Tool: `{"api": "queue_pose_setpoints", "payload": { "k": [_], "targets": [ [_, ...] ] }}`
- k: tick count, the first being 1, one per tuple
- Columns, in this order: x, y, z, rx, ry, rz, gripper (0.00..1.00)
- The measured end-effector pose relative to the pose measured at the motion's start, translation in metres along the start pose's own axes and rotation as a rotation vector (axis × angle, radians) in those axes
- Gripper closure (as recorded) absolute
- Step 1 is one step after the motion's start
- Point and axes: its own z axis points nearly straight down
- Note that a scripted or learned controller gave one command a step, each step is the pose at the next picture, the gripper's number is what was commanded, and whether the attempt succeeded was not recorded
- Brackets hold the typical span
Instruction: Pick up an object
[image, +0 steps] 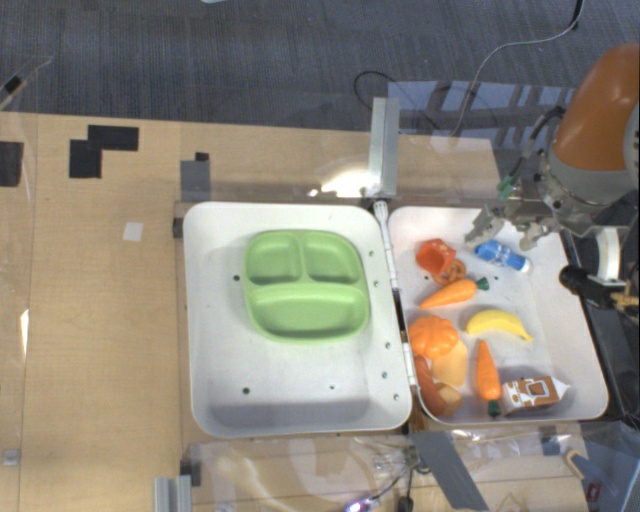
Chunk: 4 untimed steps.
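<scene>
In the right bin (590, 385), taken as the landmark, a small brown carton (528, 394) lies at the near edge, with an upright carrot (486, 371) just to its left and an orange fruit (434, 337) beyond that. Toward the bin's middle sit a banana (499, 324) and a second carrot (451, 293). At the far side a red piece (437, 256) rests left of a blue bottle (500, 256). The hand (506, 227) hovers over that bottle, fingers spread apart, gripping nothing. The left bin (215, 400) carries a green plate (304, 283).

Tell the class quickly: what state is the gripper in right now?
Gripper: open, fingers spread above the small blue plastic bottle in the right white bin, holding nothing.
</scene>
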Motion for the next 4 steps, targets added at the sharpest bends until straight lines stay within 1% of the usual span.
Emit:
{"api": "queue_pose_setpoints", "payload": {
  "k": [1,2,3,4],
  "targets": [
    [-0.004,-0.010,0.135,-0.002,0.000,-0.042,0.00],
    [-0.003,-0.008,0.123,-0.008,0.000,-0.041,1.00],
    [0.052,0.061,0.023,-0.004,0.000,-0.015,1.00],
    [0.052,0.061,0.023,-0.003,-0.001,-0.015,0.00]
  ]
}}
